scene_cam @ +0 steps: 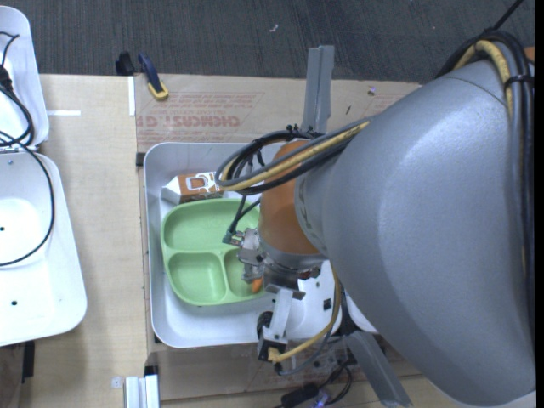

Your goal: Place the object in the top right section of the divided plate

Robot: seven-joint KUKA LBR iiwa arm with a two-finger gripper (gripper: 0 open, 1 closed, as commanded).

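A light green divided plate [197, 249] lies in the right-hand white bin [161, 313], with one long section at the top and two smaller ones below. My gripper [249, 260] hangs over the plate's right edge, mostly hidden under the orange-banded wrist. A small orange thing [256, 286] peeks out just below the gripper, at the right end of the lower right section. I cannot tell whether it is held. A brown and white carton [197, 185] lies against the plate's top rim.
The left white bin [38, 262] holds a looping black cable [34, 126]. A blue and yellow clamp [151, 76] sits on the cardboard bench top behind the bins. A grey post [319, 83] stands behind the right bin. The arm covers the bin's right half.
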